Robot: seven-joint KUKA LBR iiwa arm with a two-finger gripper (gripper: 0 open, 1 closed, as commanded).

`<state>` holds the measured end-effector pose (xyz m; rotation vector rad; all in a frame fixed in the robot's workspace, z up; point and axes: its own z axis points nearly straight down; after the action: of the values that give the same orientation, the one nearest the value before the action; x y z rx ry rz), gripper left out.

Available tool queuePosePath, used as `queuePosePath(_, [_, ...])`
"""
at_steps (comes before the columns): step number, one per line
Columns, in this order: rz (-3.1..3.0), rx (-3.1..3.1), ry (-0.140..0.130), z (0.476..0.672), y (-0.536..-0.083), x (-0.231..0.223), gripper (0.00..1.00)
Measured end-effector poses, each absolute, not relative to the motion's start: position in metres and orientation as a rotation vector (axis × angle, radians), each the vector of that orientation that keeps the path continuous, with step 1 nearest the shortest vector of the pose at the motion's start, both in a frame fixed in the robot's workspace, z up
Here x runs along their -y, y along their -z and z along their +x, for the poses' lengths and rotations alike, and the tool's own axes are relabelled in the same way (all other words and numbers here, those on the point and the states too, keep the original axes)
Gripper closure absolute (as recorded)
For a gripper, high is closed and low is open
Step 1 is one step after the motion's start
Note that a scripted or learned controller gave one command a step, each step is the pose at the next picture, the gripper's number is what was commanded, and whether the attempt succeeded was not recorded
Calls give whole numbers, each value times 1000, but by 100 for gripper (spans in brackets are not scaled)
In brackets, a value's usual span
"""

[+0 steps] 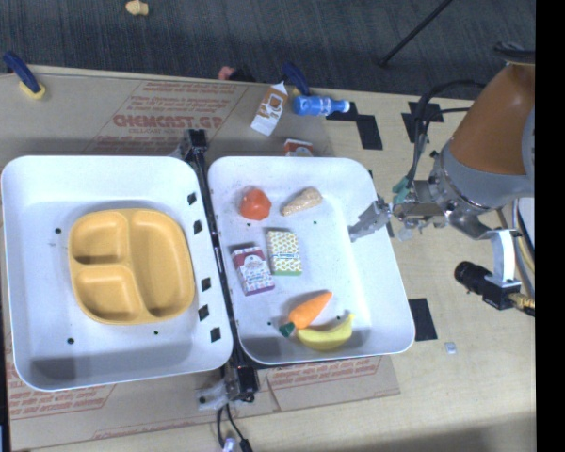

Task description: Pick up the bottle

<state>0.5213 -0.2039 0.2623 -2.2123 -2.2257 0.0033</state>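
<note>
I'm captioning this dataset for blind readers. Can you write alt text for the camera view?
A blue bottle lies on the bench behind two white bins, while the arm's end effector hovers at the right bin's right rim. That bin holds a carrot, banana and small packets; the left bin holds a yellow divided tray.

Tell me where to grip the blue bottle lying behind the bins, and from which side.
Grip the blue bottle across the middle of its body, coming straight down from above. It lies on its side on the bench, long axis running left-right in the camera view, so the gripper should probably close front-to-back across the narrow width.
</note>
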Motion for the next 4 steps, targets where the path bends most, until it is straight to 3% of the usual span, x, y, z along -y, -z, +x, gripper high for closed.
queuePosePath(1, [-2205, 2230, -5, 522, -273, 204, 100])
queuePosePath(2, [-2046, 2377, -4, 476, -162, 211, 100])
queuePosePath(3, [-2066, 2369, -1, 477, -345, 211, 100])
queuePosePath(4, [-2425, 1990, -4, 476, -242, 211, 100])
